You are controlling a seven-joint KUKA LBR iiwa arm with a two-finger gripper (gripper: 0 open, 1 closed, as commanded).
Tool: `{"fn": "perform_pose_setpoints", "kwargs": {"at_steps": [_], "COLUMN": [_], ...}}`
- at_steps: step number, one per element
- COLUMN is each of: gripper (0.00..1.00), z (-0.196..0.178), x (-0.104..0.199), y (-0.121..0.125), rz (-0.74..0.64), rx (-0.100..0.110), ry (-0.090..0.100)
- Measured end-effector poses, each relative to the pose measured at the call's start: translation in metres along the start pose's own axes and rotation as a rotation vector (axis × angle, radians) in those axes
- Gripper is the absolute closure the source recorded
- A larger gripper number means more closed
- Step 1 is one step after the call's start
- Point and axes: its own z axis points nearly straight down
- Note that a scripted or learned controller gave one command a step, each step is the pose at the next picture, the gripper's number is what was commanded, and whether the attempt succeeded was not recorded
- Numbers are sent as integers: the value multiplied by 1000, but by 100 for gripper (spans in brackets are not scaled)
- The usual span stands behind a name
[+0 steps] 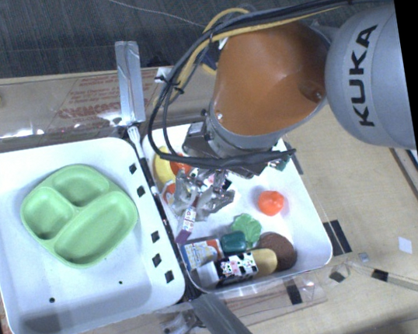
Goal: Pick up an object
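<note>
The arm [312, 75] enters from the right of the frame, its orange band sitting over the upper part of the right bin [316, 224]. The gripper [201, 191] hangs low over the left-centre of that bin, its metal parts cluttered and partly in shadow; whether the pincer is spread or closed, and whether anything sits between its tips, cannot be told from this angle.

Contents of the right bin: an orange ball [271, 203] lies alone toward the right of centre, apart from the gripper. A green leafy piece [247, 225] lies just below centre, beside a dark green block [233, 242]. Along the lower edge sit a black-and-white patterned item [236, 266], a tan oblong [264, 258] and a brown rounded object [279, 247], all close together. A small carton [199, 252] rests at the lower left. A yellow object [163, 169] shows at the upper left, partly hidden by the gripper assembly.

The left bin [27, 309] holds a green divided plate [80, 214] in its upper half.
</note>
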Motion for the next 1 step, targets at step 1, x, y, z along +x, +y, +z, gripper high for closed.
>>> {"fn": "perform_pose_setpoints", "kwargs": {"at_steps": [1], "gripper": [100], "z": [93], "x": [63], "y": [8], "rz": [-196], "rx": [-9], "ry": [4]}}
